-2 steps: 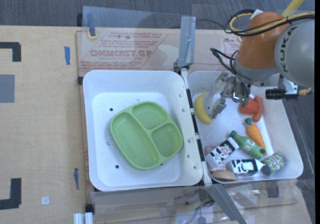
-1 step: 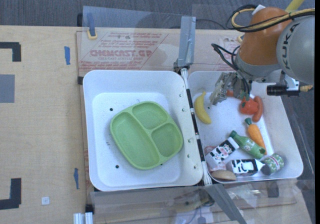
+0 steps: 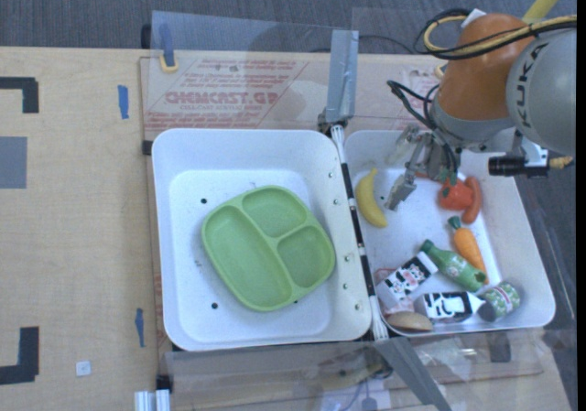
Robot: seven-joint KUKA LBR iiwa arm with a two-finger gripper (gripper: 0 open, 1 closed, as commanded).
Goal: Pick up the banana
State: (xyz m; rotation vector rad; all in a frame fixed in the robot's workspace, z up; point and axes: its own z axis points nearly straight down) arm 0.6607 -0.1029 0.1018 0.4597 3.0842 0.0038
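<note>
The yellow banana [image 3: 369, 200] lies in the right bin [image 3: 536, 258] against its left wall, near the far end. My gripper [image 3: 414, 176] hangs just to the banana's right, slightly above the bin floor. It is open and nothing sits between its fingers. One grey fingertip [image 3: 400, 192] points down toward the banana, a short gap away from it.
A green divided plate [image 3: 267, 246] rests in the left bin [image 3: 174, 217]. The right bin also holds a red vegetable [image 3: 459, 196], a carrot [image 3: 468, 250], a green bottle [image 3: 451, 263], two black-and-white cartons [image 3: 408, 279], a can [image 3: 500, 299] and a bread roll [image 3: 407, 320].
</note>
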